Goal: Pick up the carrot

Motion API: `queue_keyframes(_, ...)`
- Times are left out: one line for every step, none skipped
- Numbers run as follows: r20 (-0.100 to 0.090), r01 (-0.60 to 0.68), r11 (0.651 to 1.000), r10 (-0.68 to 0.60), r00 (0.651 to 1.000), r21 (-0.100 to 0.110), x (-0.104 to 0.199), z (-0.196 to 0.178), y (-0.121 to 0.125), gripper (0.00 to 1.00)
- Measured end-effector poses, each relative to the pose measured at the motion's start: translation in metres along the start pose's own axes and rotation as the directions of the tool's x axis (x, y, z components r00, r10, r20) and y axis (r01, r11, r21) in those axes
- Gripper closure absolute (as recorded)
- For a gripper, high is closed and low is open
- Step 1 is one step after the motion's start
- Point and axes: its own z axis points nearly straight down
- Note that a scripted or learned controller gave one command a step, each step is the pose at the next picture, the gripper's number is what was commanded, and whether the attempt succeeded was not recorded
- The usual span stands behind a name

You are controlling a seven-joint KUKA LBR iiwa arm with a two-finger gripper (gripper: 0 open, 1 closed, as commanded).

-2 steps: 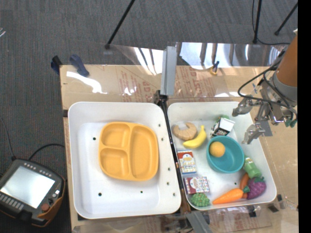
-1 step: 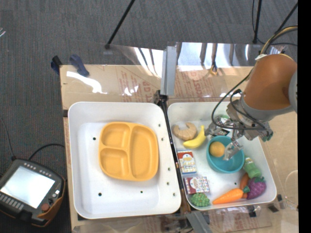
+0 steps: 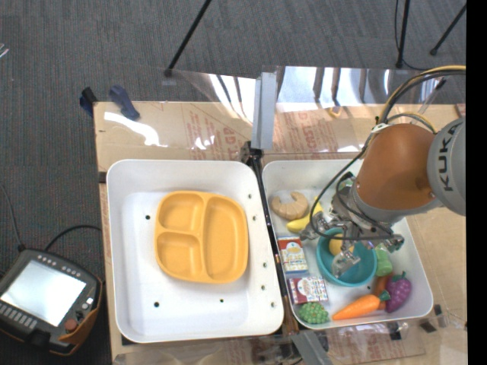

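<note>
We see the gripper (image 3: 348, 258) hanging over the teal bowl (image 3: 348, 268) in the right bin (image 3: 423, 280). The carrot (image 3: 356, 307) lies just below the bowl, near the bin's front wall. Purple grapes (image 3: 398, 290) sit right of the carrot. A croissant (image 3: 289, 204) lies up and left of the bowl. The yellow plate (image 3: 202, 236) rests in the left bin (image 3: 129, 204).
</note>
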Motion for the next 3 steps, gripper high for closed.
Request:
queue_keyframes(-0.001,0.067,0.998,-0.067,0.998,-0.003,0.04,-0.017,0.044,0.0)
queue_keyframes(0.005,0.142,0.99,-0.142,0.99,0.001,-0.025,-0.102,0.064,0.0)
queue_keyframes(0.003,0.087,0.996,-0.087,0.996,0.0,0.038,-0.002,0.037,0.0)
